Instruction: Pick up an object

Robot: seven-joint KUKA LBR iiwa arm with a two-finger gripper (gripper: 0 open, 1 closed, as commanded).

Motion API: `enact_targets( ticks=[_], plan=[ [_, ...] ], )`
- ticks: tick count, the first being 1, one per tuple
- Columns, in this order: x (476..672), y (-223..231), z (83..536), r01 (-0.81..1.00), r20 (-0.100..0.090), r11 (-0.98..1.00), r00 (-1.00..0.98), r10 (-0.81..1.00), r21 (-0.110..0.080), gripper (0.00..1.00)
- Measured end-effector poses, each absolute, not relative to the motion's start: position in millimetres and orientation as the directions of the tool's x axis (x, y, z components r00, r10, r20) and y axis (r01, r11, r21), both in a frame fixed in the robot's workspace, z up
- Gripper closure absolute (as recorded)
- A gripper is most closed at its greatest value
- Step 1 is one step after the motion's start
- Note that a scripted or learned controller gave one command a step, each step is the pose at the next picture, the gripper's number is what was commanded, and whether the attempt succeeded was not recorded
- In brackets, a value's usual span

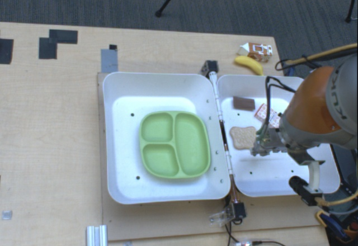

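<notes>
In the right bin (263,183) lie a slice of toast (242,137), a small brown block (243,103) and a red-and-white packet (267,114). My gripper (259,148) is low over the bin floor, just right of the toast and close to its edge. The arm's grey and orange body covers the right part of this bin. Nothing can be seen held in the gripper.
The left bin (120,144) holds a green divided plate (174,145). A banana (249,64) and a small carton (257,49) lie on the bench behind the right bin. A rail (219,122) separates the two bins.
</notes>
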State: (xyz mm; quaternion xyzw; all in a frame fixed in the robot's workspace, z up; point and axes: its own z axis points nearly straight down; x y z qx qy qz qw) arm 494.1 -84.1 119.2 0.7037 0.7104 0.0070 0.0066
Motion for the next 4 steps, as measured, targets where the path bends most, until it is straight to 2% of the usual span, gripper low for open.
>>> enact_targets(
  ticks=[1, 2, 3, 4],
  plan=[
    [494.0, -84.1, 119.1, 1.0, 0.0, 0.009, -0.009, 1.0, 0.019, 0.0],
    [488.4, -85.2, 86.4, 1.0, 0.0, 0.001, -0.001, 1.0, 0.005, 0.0],
    [490.8, -85.0, 98.0, 1.0, 0.0, 0.004, -0.004, 1.0, 0.012, 1.0],
    [490.7, -84.9, 97.9, 1.0, 0.0, 0.003, -0.003, 1.0, 0.012, 0.0]
  ],
)
